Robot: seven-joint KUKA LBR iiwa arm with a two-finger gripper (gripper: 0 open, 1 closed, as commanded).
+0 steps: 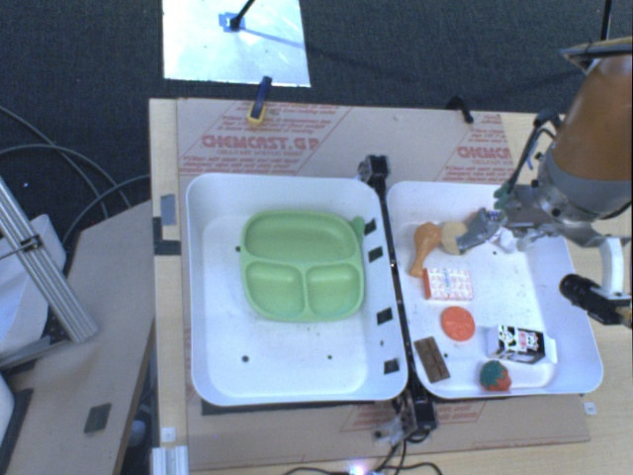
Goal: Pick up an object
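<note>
- Two white bins on the desk (297,132): left bin (213,295) at 9 o'clock, right bin (569,295) at 3 o'clock, touching along a dark middle divider.
- In the left bin, one green sectioned tray (302,265), lying flat near the centre.
- In the right bin, six small things: an orange drumstick-shaped toy (423,243) at 10 o'clock, a tan round piece (453,236) just beside it, a red-and-white box (448,283) near the centre, an orange disc (457,323) below that, a brown bar (431,358) at 7 o'clock, a black-and-white carton (519,343) and a red-green ball (495,375) at 5 o'clock.
- Hand (482,231) reached in from 3 o'clock, low over the bin's 12 o'clock part, just beside the tan round piece.
- Could not tell whether the hand was released or clenched; nothing seen between its tips.
</note>
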